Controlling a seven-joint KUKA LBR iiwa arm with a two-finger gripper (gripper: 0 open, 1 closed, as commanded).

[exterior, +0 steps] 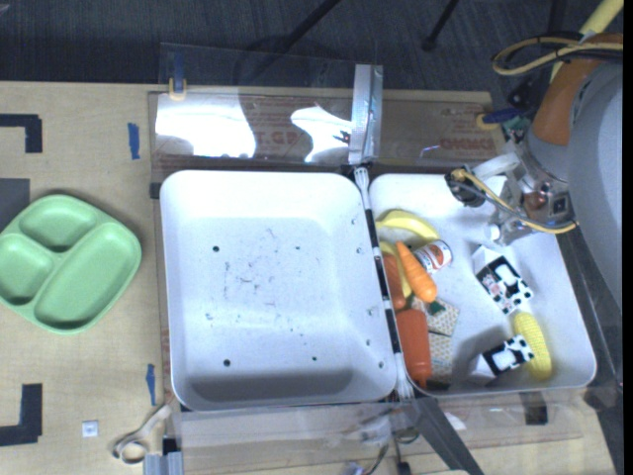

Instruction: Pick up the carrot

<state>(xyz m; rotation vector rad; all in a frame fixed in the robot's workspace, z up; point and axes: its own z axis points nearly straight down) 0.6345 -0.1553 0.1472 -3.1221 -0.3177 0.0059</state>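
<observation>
Nearest the lens, a beige looped object (135, 442) lies on the table (79, 384) by the front left corner of the left bin (183, 364).

Inside the right bin (579, 359), the carrot (419, 275) lies hard against the left wall, about midway along it. It is short, bright orange and tapered, with its length running from back to front at a slight slant. A small dark green bit shows at its front end. It rests on top of a longer, redder orange piece (413, 342) that stretches along the same wall toward the front corner.

Just behind the carrot a yellow banana (406, 226) curves, and a red-and-white can (436, 256) touches the carrot's right side. A patterned flat piece (442, 325) sits just in front of the carrot, beside the red piece. Farther right lie a black-and-white item (502, 283), a yellow corn cob (535, 344) and a second black-and-white item (505, 357) touching the cob.

At the bin's back right the gripper (502, 216) hangs well apart from the carrot, amid yellow cables. Whether it is wide or narrow cannot be told, and nothing can be made out in its grasp.

On the table well to the left sits a green divided plate (64, 260).
</observation>
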